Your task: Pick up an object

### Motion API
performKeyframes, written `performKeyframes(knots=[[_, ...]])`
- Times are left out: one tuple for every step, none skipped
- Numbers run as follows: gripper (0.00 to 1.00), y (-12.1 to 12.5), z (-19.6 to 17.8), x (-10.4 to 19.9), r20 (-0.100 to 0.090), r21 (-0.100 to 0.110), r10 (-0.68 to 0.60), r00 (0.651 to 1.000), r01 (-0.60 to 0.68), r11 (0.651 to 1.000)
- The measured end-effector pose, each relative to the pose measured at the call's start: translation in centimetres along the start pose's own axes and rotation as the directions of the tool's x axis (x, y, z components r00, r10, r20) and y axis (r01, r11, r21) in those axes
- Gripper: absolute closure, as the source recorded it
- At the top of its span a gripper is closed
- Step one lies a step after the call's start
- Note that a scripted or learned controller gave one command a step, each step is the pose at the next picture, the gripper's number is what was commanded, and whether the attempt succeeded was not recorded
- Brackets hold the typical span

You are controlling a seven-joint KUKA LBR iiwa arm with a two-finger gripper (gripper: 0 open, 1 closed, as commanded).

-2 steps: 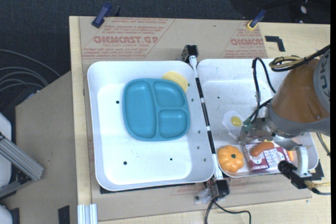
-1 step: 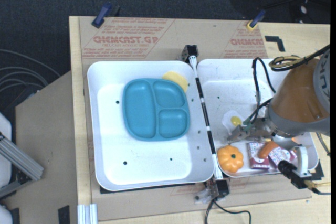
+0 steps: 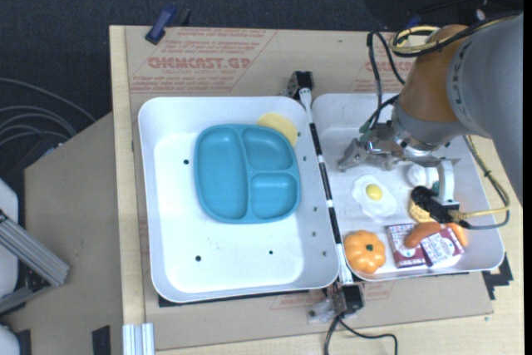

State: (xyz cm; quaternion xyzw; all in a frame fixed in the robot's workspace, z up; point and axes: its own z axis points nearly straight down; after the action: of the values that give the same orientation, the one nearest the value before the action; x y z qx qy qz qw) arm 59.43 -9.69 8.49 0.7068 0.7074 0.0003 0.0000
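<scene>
The hand (image 3: 371,151) hangs low over the right bin (image 3: 337,108), in its upper middle part, at the end of the grey and orange arm (image 3: 449,83) that comes in from the right. From this angle the wrist covers much of it. I cannot tell whether the hand is spread or pressed together, and nothing can be seen held in it.

The nearest candidate is the toy fried egg (image 3: 371,194). It lies flat on the bin floor just beside the hand, toward the near edge of the worktop (image 3: 233,54), almost straight below the hand in the view and apart from it by a narrow strip of bare bin. It is roughly round, so no long axis dictates how the hand must turn. As I judge it, the coming move turns on a short shift toward the near edge, then a drop.

Further the same way, past the egg, sits a small orange pumpkin (image 3: 366,252) against the bin's near wall. To the right of that are a sausage (image 3: 426,232) and a purple carton (image 3: 432,252), touching or overlapping, with the sausage's length running slantwise up to the right.

Far to the hand's left, across the rims where the bins meet, the left bin (image 3: 166,204) holds a blue divided plate (image 3: 246,172) with a yellow piece (image 3: 279,125) at its upper corner. Both are well apart from the hand and are less likely targets.

The egg is thin and flat, so a pinch may slide off it.
</scene>
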Motion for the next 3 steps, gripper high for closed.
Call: performKeyframes(knots=[[0.00, 7.2, 0.0, 0.2, 0.001, -0.001, 0.000, 1.000, 0.000, 1.000], [0.00, 3.5, 0.0, -1.4, 0.000, 0.003, 0.001, 1.000, -0.001, 1.000], [0.00, -3.3, 0.1, -0.9, -0.001, 0.003, 0.001, 1.000, -0.001, 1.000]])
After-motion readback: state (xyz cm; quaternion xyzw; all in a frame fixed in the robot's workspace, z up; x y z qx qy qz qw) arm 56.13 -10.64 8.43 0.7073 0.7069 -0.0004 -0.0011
